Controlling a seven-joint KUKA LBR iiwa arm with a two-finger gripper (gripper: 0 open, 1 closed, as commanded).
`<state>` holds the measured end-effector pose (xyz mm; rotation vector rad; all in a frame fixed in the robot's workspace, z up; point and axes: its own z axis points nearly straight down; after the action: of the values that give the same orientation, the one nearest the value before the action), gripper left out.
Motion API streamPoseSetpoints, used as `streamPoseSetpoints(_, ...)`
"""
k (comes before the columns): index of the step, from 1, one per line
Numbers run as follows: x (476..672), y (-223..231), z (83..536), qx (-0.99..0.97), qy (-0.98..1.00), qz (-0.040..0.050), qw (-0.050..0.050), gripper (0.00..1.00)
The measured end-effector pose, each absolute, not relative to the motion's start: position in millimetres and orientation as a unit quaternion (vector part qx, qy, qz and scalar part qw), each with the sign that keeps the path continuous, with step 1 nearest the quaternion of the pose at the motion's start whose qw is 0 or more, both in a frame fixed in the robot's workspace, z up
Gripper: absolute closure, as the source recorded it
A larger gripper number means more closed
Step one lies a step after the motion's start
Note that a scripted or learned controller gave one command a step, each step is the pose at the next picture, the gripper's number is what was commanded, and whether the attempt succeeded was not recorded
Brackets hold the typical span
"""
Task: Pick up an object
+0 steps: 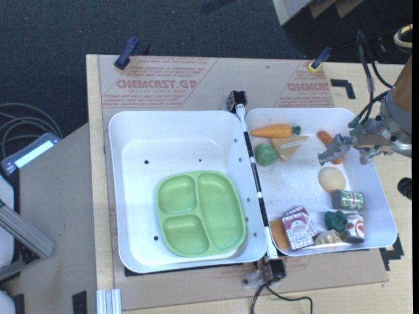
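Claw point(332, 150): reaches in from the right over the right bin, its grey fingers pointing left and a little down the picture. How far apart the fingers stand cannot be told, and nothing is visibly held between them.
Arm point(400, 113): enters at the right edge, above the right bin's far right corner.
Right bin point(383, 205): white and shallow, holding all the small things.
Carrot point(273, 131): near the bin's top left corner; long axis runs almost left to right, pointed tip toward the left, green end toward the right.
Green ball point(266, 154): just below the carrot, close to the bin's left wall.
Yellow wedge point(289, 145): right beside the ball, thin end pointing up and right.
Orange piece point(325, 137): small, just above the claw's fingers; contact cannot be told.
Pale egg point(332, 178): just below the claw, apart from it, long axis roughly up and down the picture.
Small can point(351, 201): lying on its side below the egg, long axis left to right.
Red and white box point(298, 227): near the bin's bottom edge, tilted.
Left bin point(134, 139): holds a green divided plate point(200, 212) with three sections.
Desk point(177, 80): brown board under both bins.
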<state>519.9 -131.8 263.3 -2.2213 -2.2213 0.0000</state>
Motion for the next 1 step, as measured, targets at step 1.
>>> streamPoseSetpoints(1, 512.6, -194.3, 163.4, -0.708, -0.707, 0.0006, 0.000, 0.00)
